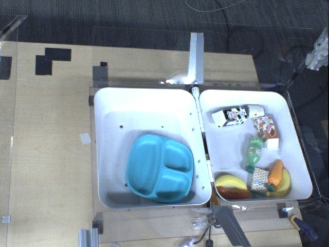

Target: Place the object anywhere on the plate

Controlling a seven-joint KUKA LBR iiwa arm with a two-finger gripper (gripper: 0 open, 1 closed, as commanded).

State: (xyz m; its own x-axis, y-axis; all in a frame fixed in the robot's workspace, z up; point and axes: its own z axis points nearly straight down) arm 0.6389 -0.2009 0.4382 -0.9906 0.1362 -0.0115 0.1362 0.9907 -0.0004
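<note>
Checking end effector first: how far open, anything held? (reviewer)

Cannot tell. This frame gives me no read on the end effector's opening, and I see nothing in its hold. Logging it as unknown, not guessing. (annotator)

Fine. Which step is in hand? (reviewer)

Judging by the layout, the pick is not yet done. Blue plate [134, 163] sits in the left bin [110, 138] with its three compartments bare, nothing on it. All candidate objects are in the right bin [226, 143], on the counter [46, 153]. (annotator)

Where's the task's thing, then? (reviewer)

Task doesn't say which one. Options: black-and-white carton [234, 115] at the far end, patterned box [266, 127] just beside it, green bottle [253, 153] mid-bin, and the near-end cluster of banana [230, 181], small box [259, 178] and carrot [276, 173], which are touching or overlapping. All sit across the divider from the plate. (annotator)

Relative to the end effector? (reviewer)

Can't give that relation from this frame. (annotator)

Next move? (reviewer)

My call: descend into the right bin on one item, close on it, lift, cross the divider, release over the plate. Bottle looks the most isolated; the near-end cluster risks a double grab or a slip. (annotator)
</note>
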